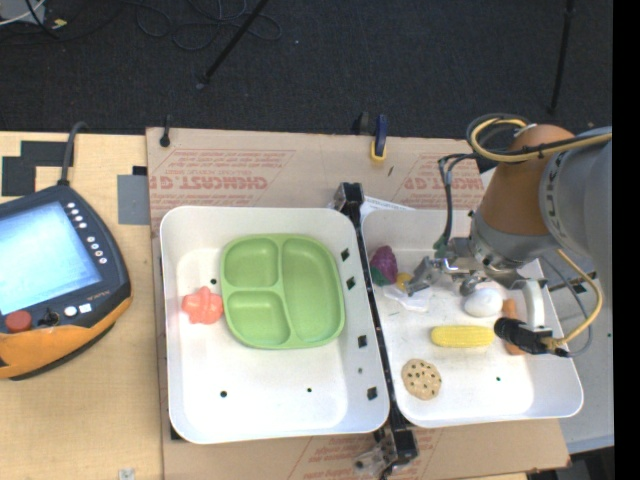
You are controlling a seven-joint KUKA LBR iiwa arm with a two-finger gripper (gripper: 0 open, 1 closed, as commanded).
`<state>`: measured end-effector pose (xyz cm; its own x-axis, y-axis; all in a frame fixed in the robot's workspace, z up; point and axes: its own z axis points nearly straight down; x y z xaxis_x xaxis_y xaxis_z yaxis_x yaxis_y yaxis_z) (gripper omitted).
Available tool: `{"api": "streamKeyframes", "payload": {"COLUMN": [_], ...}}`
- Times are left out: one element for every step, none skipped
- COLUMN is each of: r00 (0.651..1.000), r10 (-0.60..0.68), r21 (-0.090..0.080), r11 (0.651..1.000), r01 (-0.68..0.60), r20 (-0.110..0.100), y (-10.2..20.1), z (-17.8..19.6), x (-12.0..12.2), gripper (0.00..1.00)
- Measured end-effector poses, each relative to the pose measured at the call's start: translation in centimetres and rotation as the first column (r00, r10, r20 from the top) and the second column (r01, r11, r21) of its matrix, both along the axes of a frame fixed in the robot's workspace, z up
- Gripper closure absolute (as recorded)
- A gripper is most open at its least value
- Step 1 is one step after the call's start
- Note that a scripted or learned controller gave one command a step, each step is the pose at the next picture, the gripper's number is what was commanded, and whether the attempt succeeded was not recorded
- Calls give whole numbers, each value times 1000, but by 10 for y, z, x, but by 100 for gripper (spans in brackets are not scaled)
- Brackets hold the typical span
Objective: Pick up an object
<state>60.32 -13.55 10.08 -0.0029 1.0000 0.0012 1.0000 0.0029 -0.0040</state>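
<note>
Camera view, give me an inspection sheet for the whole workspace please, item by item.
Surface: cardboard-covered bench bearing left bin and right bin.
Job's things: right bin holds corn cob, cookie, purple toy, white egg-shaped object; left bin holds green divided plate and pink toy.
Clutter: nothing seen.
Grippers: tool low over the right bin near the purple toy; nothing seen between its fingers.
Cables: yellow and black loops on the arm; loose cords on the dark floor.
Surroundings: teach pendant at left.
</note>
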Motion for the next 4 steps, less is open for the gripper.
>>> {"api": "streamKeyframes", "payload": {"r00": [1000,1000,1000,1000], "r10": [-3,-8,-9,-4], "r21": [0,3,-2,-2], "r11": [1000,1000,1000,1000], "r01": [3,8,9,4], "r20": [1,4,5,5], "y": [1,0,-10,-12], "z": [-12,0,57,120], "x": [0,1,7,5], "gripper": [0,100,100,100]}}
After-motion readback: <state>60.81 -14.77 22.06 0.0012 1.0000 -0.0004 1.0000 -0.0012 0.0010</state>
